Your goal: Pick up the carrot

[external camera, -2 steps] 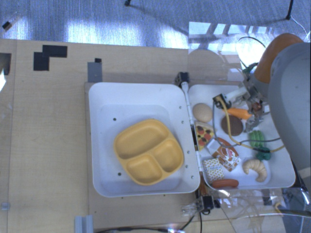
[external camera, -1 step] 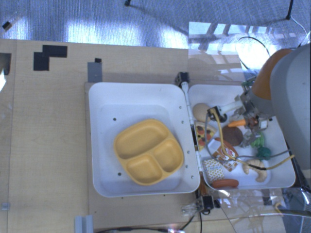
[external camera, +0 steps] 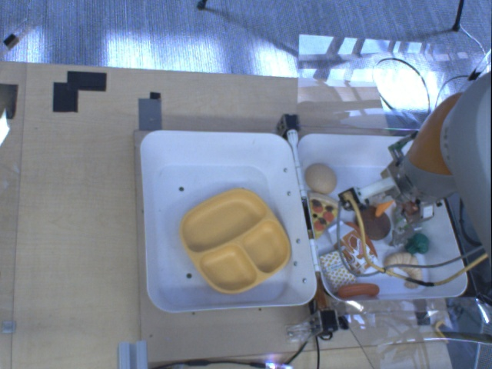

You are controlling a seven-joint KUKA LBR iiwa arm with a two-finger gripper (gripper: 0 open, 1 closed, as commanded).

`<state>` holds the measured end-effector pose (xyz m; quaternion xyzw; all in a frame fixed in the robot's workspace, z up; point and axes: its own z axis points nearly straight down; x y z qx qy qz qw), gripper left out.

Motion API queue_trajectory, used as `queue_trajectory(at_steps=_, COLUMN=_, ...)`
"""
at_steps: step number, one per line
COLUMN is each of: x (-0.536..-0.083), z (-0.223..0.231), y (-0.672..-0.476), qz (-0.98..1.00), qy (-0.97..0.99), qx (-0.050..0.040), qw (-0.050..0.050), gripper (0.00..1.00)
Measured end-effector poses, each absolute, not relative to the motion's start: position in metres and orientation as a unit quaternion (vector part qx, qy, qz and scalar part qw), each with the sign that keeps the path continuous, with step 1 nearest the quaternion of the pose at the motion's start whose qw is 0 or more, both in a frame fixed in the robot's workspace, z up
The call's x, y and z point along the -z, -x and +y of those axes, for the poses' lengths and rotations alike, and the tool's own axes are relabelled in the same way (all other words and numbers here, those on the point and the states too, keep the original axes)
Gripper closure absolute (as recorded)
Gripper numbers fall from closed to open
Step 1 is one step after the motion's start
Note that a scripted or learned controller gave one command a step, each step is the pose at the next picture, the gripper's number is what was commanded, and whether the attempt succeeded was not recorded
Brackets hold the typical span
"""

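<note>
A pale wooden worktop (external camera: 77, 229) stands on a grey-blue carpet floor (external camera: 154, 21) and carries 2 white bins. The left bin (external camera: 165, 283) holds a yellow divided plate (external camera: 234, 239). In the right bin (external camera: 453, 283), the pincer (external camera: 401, 206) hangs over the middle; whether it is open or closed cannot be told. The carrot (external camera: 383, 205), a small orange piece, lies just left of the pincer, partly hidden by it. Around it are a beige ball (external camera: 320, 178), a pizza slice (external camera: 322, 213), a brown disc (external camera: 377, 227), a red sausage (external camera: 358, 290) and a green piece (external camera: 417, 244). A yellow cable (external camera: 361, 241) crosses the bin.
</note>
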<state>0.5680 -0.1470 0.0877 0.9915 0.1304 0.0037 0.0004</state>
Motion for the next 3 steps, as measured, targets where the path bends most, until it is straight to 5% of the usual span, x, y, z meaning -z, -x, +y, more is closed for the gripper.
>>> queue_trajectory(at_steps=1, x=-0.086, z=-0.195, y=-0.605, qz=0.135, qy=-0.991, qx=-0.0017, qw=0.0, gripper=0.0)
queue_trajectory(at_steps=2, x=-0.098, z=-0.186, y=-0.609, qz=0.14, qy=-0.99, qx=-0.0052, qw=-0.007, gripper=1.0)
queue_trajectory(at_steps=3, x=-0.198, z=-0.157, y=-0.622, qz=0.179, qy=-0.984, qx=-0.0062, qw=0.001, gripper=1.0)
